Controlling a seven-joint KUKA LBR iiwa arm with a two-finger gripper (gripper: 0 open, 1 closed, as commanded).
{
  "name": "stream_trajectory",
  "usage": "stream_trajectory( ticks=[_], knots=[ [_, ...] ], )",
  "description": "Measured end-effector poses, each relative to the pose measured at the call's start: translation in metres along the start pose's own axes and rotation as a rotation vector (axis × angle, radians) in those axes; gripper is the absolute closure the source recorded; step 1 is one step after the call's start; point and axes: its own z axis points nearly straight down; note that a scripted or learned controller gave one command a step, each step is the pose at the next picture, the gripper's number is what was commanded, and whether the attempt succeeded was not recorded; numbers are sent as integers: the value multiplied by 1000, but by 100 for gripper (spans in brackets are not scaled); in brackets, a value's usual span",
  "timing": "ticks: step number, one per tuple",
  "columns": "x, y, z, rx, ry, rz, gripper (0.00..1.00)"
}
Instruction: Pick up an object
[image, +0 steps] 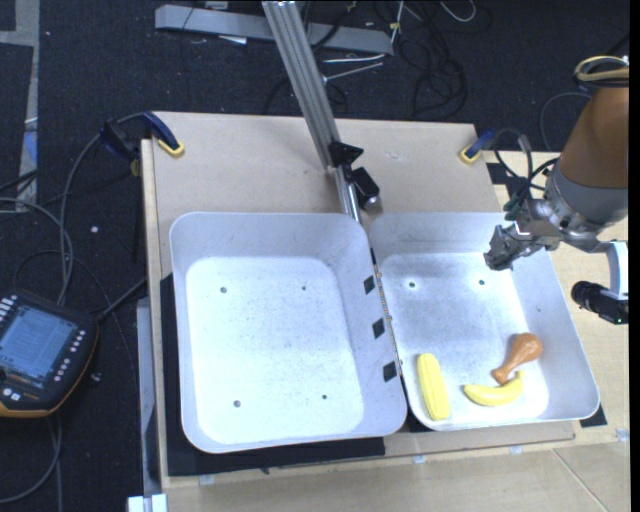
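The pincer (500, 250) hangs over the right bin (560, 300); I cannot tell its opening. 3 toys lie near the front: corn (433, 386), banana (492, 394), drumstick (519, 355).

You have two shallow white plastic bins (265, 245), one yellow corn cob (433, 386), one yellow banana (492, 394), and one brown drumstick (518, 355).

You are looking at a white bin (450, 320) lying under the gripper (503, 250), with a second bin (270, 330) sitting well to its left. A metal rail (310, 90) is slanting upward between them. A teach pendant (35, 350) is resting farthest from the gripper, off the bench (250, 160).
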Motion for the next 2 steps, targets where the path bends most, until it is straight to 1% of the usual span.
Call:
stream_trajectory(
  ticks=[1, 2],
  knots=[
    [0, 1, -31, 2, 0, -1, 100],
    [51, 9, -19, 5, 2, -4, 100]
  ],
)
